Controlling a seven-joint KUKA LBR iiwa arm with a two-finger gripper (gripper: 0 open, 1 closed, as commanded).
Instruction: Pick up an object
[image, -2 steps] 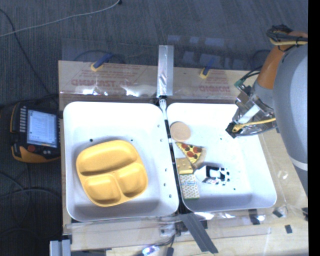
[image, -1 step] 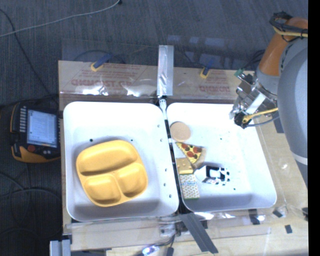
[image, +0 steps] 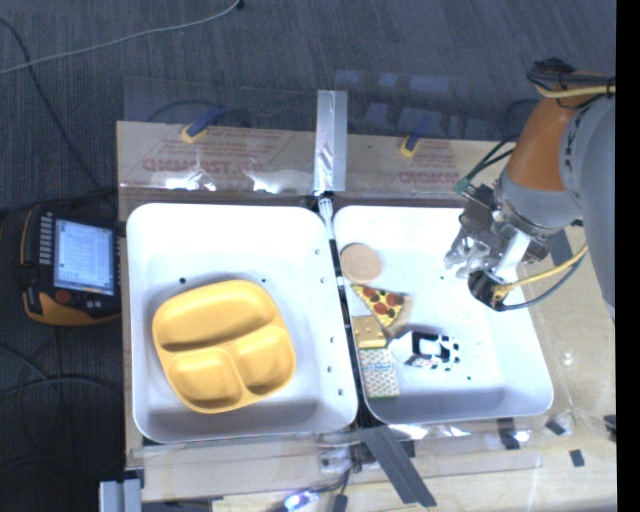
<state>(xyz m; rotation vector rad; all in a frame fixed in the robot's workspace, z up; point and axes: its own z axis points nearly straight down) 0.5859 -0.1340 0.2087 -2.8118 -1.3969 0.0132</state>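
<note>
Nearest the camera, along the lower part of the right bin, a small patterned packet lies against the divider, with a yellow block touching its upper end and a black-and-white toy just to the right of them (spotted like a cow, though its exact shape is too small to make out). Above these sits a pizza-slice toy, and above that a round tan disc, both close to the divider between the bins. All five lie to the left of and below the gripper, which hangs over the upper right part of the same bin, apart from every one of them; the disc is the nearest, off to its left. Whether the tool is wide or narrow cannot be told from this angle, and nothing is seen in it. In the left bin a yellow divided tray rests alone. Beyond the bins, the grey arm with its orange band comes in from the right.
</note>
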